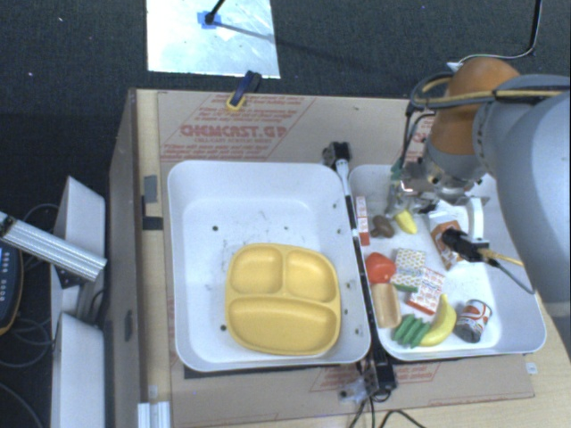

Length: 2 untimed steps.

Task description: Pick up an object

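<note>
The arm hangs over the far end of the right bin, its gripper low among the objects at the bin's far left corner; whether the pincer is wide, narrow or closed on anything cannot be told from this angle. In my judgement the step in hand is the descent onto a target, most likely the small yellow piece or the brown lump just beside it, both near the bin's left wall. The next move calls for a straight closure on one item without dragging its neighbour. The right bin holds crowded toy foods: a glossy red piece, a curved banana, ribbed green pods, flat printed packets; smooth, small, likely slippery. The left bin carries a yellow tray, moulded plastic with three compartments and rounded corners, toward its near right corner.
</note>
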Available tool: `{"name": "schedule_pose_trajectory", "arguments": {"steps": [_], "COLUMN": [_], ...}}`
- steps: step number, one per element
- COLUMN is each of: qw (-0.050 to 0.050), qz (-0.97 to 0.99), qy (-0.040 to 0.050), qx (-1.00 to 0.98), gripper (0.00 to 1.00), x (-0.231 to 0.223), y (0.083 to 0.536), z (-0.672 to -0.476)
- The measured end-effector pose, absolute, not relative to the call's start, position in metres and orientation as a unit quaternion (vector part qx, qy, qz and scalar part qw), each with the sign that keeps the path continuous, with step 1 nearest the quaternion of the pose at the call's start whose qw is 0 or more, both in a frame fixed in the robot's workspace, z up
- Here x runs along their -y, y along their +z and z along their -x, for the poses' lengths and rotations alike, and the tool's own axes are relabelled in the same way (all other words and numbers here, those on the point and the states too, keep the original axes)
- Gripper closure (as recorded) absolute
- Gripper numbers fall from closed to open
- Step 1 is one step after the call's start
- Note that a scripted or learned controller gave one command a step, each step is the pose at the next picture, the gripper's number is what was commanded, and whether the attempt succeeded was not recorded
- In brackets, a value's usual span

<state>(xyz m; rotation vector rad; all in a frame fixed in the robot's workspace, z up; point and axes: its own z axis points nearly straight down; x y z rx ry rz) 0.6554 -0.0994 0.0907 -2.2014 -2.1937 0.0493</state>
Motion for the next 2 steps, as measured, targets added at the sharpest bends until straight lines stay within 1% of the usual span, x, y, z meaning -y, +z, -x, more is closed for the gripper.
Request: {"name": "schedule_pose_trajectory", "arguments": {"steps": [1,2], "qw": [-0.002,0.000], "qz": [0.705,0.705], "qy": [-0.0020,-0.0009], "qx": [0.709,0.709], "gripper": [1.00,1.00], "x": [0.049,0.023], "y": [0.186,0.216], "z": [-0.627,-0.586]}}
